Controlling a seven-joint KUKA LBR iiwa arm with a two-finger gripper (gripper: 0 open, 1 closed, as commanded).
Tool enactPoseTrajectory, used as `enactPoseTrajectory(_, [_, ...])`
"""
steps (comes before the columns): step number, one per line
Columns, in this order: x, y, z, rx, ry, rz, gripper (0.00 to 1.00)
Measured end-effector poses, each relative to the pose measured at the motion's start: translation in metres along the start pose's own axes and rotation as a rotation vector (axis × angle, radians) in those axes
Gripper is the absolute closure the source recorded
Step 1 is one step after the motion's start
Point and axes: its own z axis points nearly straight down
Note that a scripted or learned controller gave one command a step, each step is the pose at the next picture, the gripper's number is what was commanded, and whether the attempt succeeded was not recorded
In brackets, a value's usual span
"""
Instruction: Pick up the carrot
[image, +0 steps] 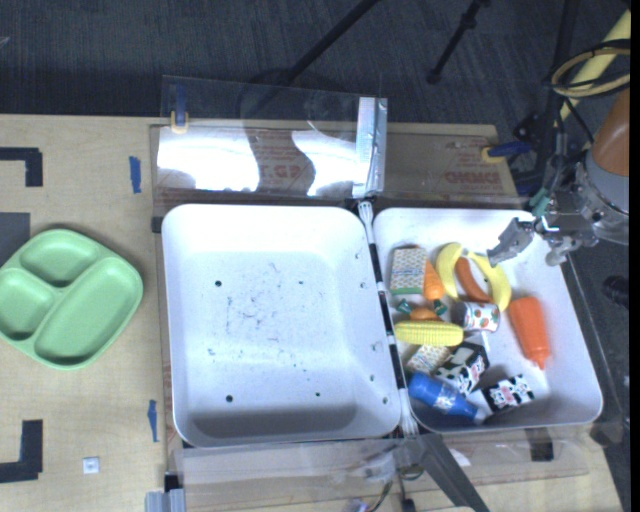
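The carrot (530, 330) lies in the right bin (585, 400), toward its right side, slanted and apart from the toy food heap — banana (478, 268), corn cob (428, 333), blue bottle (443, 397). The gripper (531, 238) hovers over the bin's upper right corner, above the carrot — jaws spread open, holding nothing. A green divided plate (68, 297) sits on the bench (80, 150) at left.

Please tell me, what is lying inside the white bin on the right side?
In the right white bin: an orange carrot, a yellow banana, a yellow corn cob, a blue bottle, two black-and-white cow figures and other toys. Whatever lies beneath the pile is covered.
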Motion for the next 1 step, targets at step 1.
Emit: enactPoseTrajectory(1, [-0.0132,0.0699,0.0072,-0.001,0.0,-0.055,0.0])
